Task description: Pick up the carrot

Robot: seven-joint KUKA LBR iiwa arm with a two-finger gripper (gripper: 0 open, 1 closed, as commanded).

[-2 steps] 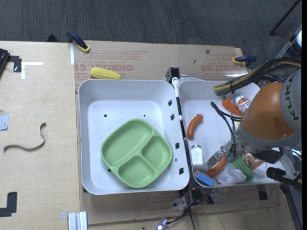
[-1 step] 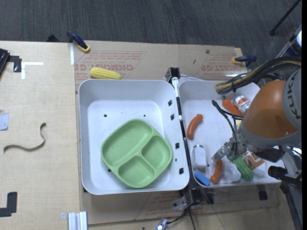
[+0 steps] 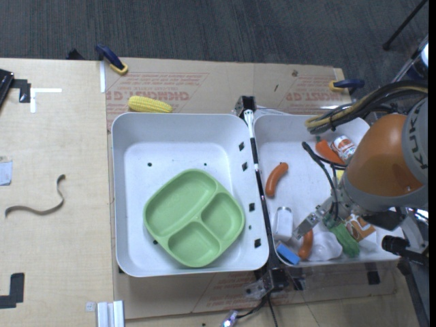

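A small orange piece that looks like the carrot (image 3: 306, 244) lies near the front wall of the right bin (image 3: 293, 136). My gripper (image 3: 313, 225) is low in that bin, its tip just above and touching or nearly touching the piece's upper end. The arm's orange band (image 3: 381, 159) and wrist cover the bin's right half. I cannot tell whether the carrot is gripped. A longer orange-red sausage shape (image 3: 275, 180) lies apart, up near the bin's left wall.
Around the gripper lie a white cylinder (image 3: 283, 220), a blue piece (image 3: 288, 255), a clear wad (image 3: 325, 246) and a green item (image 3: 346, 240). A can (image 3: 343, 146) sits at the back. The left bin (image 3: 129, 203) holds a green divided plate (image 3: 194, 218). Corn (image 3: 149, 104) lies outside.
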